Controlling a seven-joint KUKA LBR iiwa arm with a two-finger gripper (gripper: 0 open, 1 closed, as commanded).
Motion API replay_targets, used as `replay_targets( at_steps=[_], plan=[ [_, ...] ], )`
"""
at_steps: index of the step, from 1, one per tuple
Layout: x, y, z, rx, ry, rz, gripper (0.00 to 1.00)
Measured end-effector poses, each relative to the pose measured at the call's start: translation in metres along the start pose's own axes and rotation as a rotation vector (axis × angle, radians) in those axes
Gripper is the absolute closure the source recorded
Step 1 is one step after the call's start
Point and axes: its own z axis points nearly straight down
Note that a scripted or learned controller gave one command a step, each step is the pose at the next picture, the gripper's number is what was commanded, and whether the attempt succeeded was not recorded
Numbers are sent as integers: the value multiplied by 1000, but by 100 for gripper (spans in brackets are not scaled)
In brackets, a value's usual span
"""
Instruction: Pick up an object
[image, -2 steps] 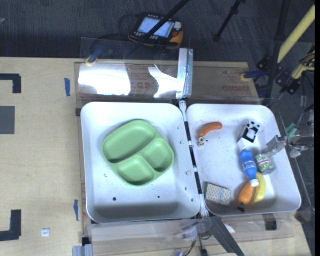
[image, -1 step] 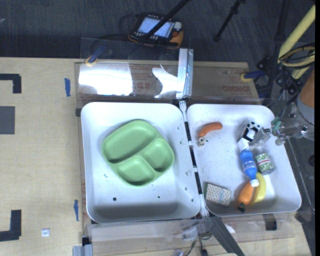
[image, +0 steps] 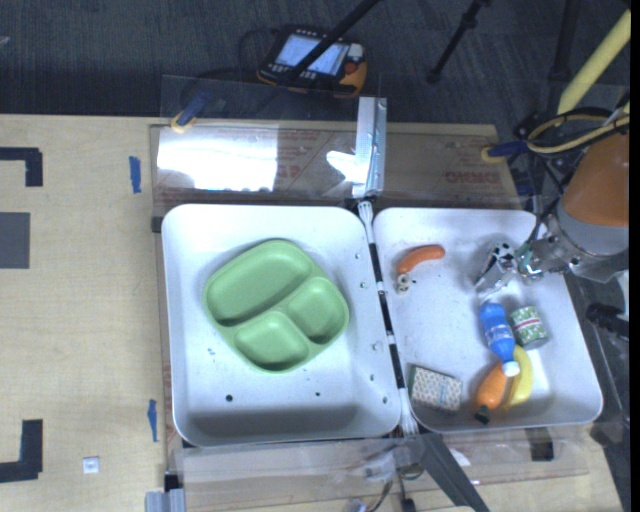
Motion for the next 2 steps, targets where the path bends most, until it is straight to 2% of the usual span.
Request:
replay_targets(
  at_steps=[1,2],
  plan=[
    [-20,54,22,7,21,-89,0],
    [-25,55,8,-3,4,-87,100]
  ],
)
